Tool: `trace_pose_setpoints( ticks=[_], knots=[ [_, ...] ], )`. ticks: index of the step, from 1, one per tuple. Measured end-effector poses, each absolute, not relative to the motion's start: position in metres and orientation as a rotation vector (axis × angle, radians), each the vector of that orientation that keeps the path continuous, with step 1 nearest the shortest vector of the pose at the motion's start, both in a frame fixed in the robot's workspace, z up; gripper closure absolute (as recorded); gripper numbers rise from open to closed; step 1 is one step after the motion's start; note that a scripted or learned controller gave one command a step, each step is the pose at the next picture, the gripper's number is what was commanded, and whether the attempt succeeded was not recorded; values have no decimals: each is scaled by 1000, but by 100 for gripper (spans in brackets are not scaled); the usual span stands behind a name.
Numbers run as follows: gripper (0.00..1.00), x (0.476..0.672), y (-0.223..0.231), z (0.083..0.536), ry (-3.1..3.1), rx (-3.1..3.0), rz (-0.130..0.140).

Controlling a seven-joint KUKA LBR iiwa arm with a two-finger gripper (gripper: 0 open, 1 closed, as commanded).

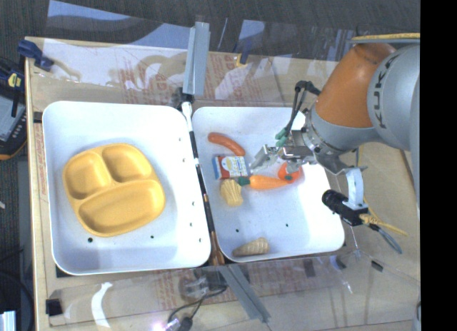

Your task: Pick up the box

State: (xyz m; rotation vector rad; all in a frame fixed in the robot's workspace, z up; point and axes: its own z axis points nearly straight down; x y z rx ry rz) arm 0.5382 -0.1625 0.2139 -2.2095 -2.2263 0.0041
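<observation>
My metal two-finger claw (pixel 265 155) is hovering, fingers apparently spread and holding nothing, just beside the small red carton box (pixel 230 167), lining up a grasp.

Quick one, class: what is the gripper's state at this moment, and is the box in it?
Gripper: over the right bin, just right of the box; its state cannot be told, and the box is not seen in it.

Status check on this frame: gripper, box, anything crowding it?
Gripper over right bin, just right of box, nothing seen between fingers. Box flat, untouched. Carrot, corn, sausage crowd it.
</observation>
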Motion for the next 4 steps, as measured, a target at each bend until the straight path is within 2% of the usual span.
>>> trace_pose_setpoints(
  ticks=[1,2,3,4],
  knots=[
    [0,590,-162,136,-2292,-2144,7],
    [0,595,-127,96,-2389,-2049,-3],
    [100,597,-127,108,-2397,-2044,-2],
    [100,620,-101,231,-2661,-1671,1]
  ],
)
